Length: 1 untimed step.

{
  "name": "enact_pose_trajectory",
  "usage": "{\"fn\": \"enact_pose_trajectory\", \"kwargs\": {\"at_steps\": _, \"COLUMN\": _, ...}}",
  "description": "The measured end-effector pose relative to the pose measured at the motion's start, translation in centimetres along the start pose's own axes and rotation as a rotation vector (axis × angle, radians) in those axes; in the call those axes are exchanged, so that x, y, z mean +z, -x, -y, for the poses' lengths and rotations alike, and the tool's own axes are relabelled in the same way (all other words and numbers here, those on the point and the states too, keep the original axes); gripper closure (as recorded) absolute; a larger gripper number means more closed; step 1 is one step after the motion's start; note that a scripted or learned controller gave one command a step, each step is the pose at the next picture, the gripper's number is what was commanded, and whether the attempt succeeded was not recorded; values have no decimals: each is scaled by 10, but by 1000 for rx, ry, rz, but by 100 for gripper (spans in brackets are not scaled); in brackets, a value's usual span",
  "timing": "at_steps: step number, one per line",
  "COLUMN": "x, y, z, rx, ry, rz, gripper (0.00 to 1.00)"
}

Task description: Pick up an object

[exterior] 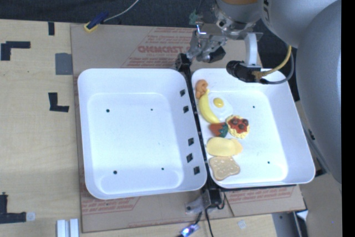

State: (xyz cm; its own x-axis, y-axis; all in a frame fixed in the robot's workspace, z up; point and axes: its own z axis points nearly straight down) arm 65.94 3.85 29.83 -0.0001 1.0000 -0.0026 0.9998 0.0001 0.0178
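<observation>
My gripper [204,53] hangs above the far left corner of the right bin [277,119], near the divide between the two bins, with nothing between its fingers. Below it in the right bin lie toy foods in a column: a small orange pretzel-like piece [201,86], a yellow banana [207,110], a fried egg [218,102], a red and green piece [219,130], a small pizza [239,125], a pale yellow lump [224,146] and a slice of toast [224,167]. All sit along the bin's left side.
The left bin [133,130] stands beside the right one on a cardboard sheet [144,47]. Small black clips [191,141] line the shared wall. My grey arm [310,19] covers the far right.
</observation>
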Motion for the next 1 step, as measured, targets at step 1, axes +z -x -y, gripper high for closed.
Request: {"fn": "enact_pose_trajectory", "kwargs": {"at_steps": 1, "x": 38, "y": -26, "z": 76, "rx": -3, "ry": -27, "rz": -2, "gripper": 100}}
